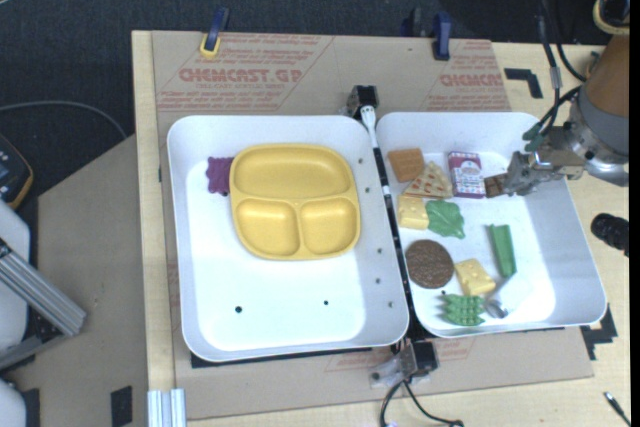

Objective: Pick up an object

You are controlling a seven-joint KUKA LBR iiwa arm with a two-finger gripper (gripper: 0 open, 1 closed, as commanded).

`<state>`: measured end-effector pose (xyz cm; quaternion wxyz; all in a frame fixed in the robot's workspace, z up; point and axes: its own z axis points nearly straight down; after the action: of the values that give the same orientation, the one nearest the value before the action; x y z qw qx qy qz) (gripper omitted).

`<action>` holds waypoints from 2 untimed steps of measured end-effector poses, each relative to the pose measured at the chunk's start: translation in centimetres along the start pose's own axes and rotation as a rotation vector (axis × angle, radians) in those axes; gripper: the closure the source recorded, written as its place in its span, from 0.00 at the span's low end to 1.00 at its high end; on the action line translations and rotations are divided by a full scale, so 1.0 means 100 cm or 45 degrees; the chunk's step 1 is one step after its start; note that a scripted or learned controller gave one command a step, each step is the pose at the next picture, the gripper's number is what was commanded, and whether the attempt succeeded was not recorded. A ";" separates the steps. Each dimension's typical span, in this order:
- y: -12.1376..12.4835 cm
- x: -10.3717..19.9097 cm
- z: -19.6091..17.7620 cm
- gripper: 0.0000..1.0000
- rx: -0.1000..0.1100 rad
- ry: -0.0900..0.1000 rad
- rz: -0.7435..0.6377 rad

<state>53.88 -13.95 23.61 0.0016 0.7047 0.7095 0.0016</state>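
Note:
My gripper (514,179) hangs low over the right bin (570,245), near its upper right part. A small brown piece (493,185) lies right at its tip, and whether it is held is unclear. Just left of that stand a maroon box (465,173), a triangular sandwich wedge (432,182) and a brown toast square (405,163). Lower in the bin lie a yellow block (413,213), a green leafy piece (446,219), a round brown cookie (430,263), a green pod (502,248), a cheese wedge (474,276) and a green bunch (461,309).
The left bin (200,245) holds a yellow divided plate (295,198) with a purple piece (217,175) at its left side. A black divider (380,190) runs between the bins. Clamps (441,33) sit on the board's far edge.

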 end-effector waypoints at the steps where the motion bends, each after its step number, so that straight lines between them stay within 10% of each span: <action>1: 0.023 0.048 0.014 1.00 0.002 0.000 0.001; 2: 0.046 0.105 0.017 1.00 0.001 0.002 -0.001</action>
<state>58.47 -3.41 21.93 0.0007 0.7046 0.7096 0.0018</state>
